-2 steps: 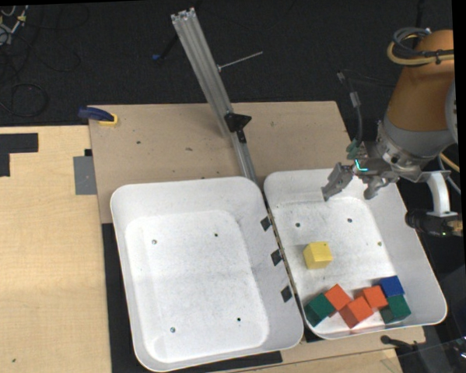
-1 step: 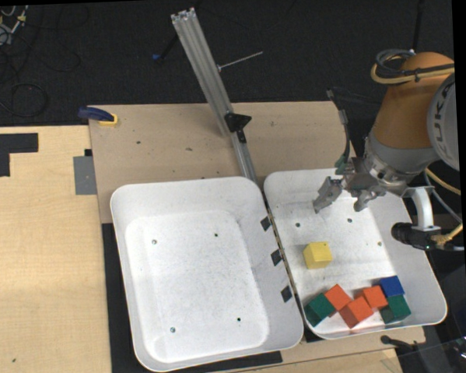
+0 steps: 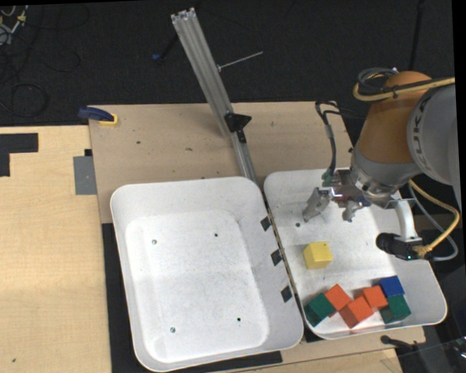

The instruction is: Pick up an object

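Hand [image 3: 330, 206] hangs over the upper part of the right bin, fingers spread apart with nothing between them; one finger [image 3: 314, 205] slants down to the left, the other sits nearer the wrist; grey arm [image 3: 417, 141] with its orange band comes in from the right.

Worktop [image 3: 42, 254] is pale wood, carrying two shallow white bins side by side, touching along their inner edges.

Left bin [image 3: 192, 270], the larger: bare white floor with a few small dark dots.

Right bin [image 3: 289, 188], the smaller: holds all the blocks; yellow block [image 3: 317, 254] sits alone near the middle, below the hand and apart from it; remaining blocks cluster along the lower edge, well apart from the hand; left green block [image 3: 320, 308] at the left end, touching an orange block [image 3: 338, 296]; a second orange block [image 3: 355, 312] just beside it; a third orange block [image 3: 374, 297] further right; blue block [image 3: 392, 286] above a right green block [image 3: 396, 309] at the right end.

Slanted metal rail [image 3: 205, 74] runs from the top of the view down to the gap between the bins; three small black clips [image 3: 275, 257] sit along the shared edge.
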`<state>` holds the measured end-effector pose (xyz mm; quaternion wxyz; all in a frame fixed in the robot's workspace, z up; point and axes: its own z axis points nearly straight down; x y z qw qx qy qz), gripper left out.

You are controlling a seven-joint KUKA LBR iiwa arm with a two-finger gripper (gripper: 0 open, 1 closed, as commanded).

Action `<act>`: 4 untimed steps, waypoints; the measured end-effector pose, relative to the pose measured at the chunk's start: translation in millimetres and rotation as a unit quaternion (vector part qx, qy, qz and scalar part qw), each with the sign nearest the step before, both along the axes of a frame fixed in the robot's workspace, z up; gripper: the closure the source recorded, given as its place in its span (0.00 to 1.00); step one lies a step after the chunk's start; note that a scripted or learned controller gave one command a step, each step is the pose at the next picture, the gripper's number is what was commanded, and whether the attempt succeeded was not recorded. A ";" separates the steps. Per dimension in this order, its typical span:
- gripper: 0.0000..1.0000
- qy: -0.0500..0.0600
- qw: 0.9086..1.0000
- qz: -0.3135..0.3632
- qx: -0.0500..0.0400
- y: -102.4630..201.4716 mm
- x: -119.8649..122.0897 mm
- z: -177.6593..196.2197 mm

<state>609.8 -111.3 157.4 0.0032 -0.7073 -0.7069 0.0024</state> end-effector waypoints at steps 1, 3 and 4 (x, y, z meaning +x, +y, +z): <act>0.00 0.001 1.000 -0.001 0.000 -3.8 4.5 -60.9; 1.00 -0.006 1.000 0.000 -0.001 -5.2 9.6 16.1; 1.00 -0.005 1.000 0.001 -0.001 1.7 9.5 62.4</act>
